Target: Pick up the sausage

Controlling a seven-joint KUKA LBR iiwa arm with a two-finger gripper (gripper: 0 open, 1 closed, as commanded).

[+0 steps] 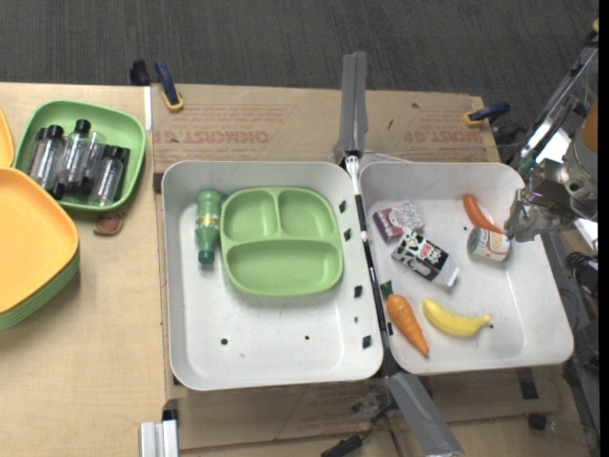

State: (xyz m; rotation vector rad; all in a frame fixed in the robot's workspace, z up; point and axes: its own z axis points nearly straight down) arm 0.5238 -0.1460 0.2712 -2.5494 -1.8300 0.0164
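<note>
The sausage (481,212) is a small orange-red link lying at a slant in the right bin (533,346), near its far right corner, just above a small can (490,245). My gripper (522,219) hangs at the bin's right wall, a short way right of the sausage and the can. Nothing shows between its fingers.
The right bin also holds a banana (455,319), a carrot (408,322), a black-and-white carton (423,256) and a purple packet (395,220). The left bin (190,350) holds a green divided plate (283,239) and a green bottle (207,225). Orange plates and a green bottle tray lie far left.
</note>
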